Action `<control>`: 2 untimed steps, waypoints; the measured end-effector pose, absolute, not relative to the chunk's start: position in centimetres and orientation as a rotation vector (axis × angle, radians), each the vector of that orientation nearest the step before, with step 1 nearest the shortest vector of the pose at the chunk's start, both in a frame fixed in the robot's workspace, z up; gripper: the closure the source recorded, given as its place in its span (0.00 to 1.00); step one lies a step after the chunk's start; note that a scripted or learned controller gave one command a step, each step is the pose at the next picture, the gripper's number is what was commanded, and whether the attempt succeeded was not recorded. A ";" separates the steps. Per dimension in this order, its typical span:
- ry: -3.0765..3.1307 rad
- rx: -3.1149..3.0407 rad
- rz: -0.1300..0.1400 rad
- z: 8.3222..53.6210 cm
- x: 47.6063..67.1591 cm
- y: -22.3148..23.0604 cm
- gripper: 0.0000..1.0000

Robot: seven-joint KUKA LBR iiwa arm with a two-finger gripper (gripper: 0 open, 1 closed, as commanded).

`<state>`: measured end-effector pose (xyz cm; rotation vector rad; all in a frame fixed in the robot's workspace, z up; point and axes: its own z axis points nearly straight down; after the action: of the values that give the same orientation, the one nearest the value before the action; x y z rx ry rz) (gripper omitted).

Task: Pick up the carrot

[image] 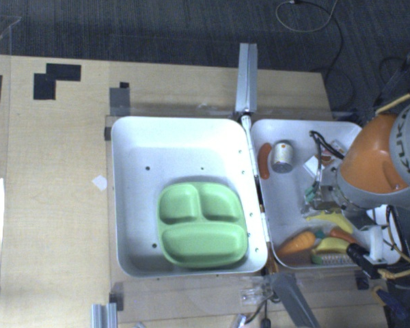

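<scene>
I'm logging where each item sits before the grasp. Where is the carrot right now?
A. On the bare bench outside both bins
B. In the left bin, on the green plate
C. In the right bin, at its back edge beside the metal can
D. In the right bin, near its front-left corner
D: the carrot lies at the front-left of the right bin, beside other toy food, well in front of the metal can.

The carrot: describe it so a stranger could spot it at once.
Look in the right-hand white bin, at its near edge. The carrot lies there, orange and tapered, left of a yellow banana and other toy food; the hot dog by the divider is redder and blunt-ended.
</scene>
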<state>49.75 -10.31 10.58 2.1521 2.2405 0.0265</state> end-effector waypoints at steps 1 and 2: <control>2.407 2.009 0.004 9.6 48.9 -17.3 1.00; 2.632 1.701 0.004 15.1 49.6 -15.6 1.00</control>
<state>49.60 -15.61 15.09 1.7012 2.6317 0.0041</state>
